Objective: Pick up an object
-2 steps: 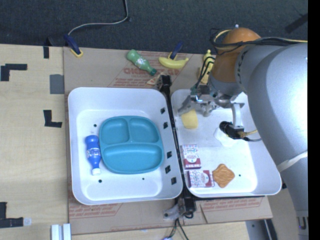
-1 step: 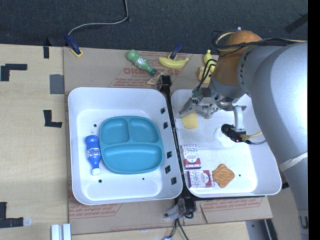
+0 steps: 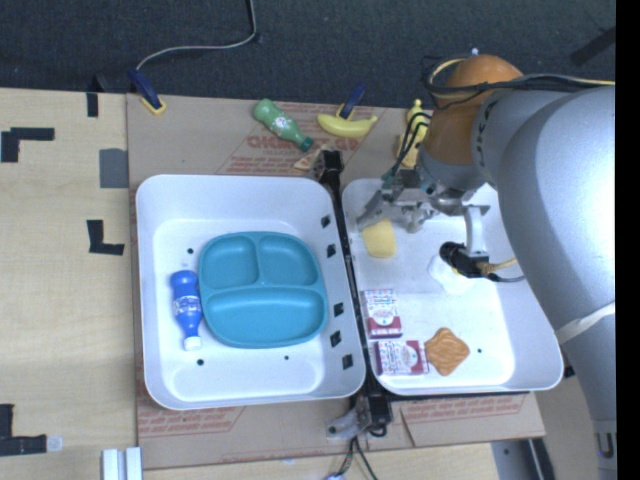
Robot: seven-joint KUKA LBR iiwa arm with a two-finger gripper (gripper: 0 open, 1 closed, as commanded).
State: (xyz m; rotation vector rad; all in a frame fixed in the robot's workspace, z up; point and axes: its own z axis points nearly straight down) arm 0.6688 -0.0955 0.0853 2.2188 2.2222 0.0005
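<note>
**Grey arm low over the right bin, gripper beside a yellow lump**

Grey and orange, the arm [image 3: 540, 158] reaches in from the right and bends down over the back of the right bin [image 3: 520, 368]. Its gripper [image 3: 392, 200] hangs just above and beside a pale yellow lump [image 3: 379, 239] near the bin's left wall; whether the fingers are open or closed cannot be told, and nothing is seen held between them.

Toward the front of the same bin lie two small red-and-white packets [image 3: 382, 314] [image 3: 399, 356], one behind the other; their print is too small to read. Just right of the nearer one sits an orange-brown cookie [image 3: 447, 351].

The left bin [image 3: 160, 368] holds a blue divided plate [image 3: 263, 289] with a blue bottle [image 3: 185, 308] lying just beside its left edge, cap toward the front.

Behind the bins, on the cardboard sheet [image 3: 200, 138] covering the desk [image 3: 50, 268], lie a green bottle [image 3: 281, 124] and a banana [image 3: 346, 124]. Faint red lettering runs across the cardboard, illegible.
</note>
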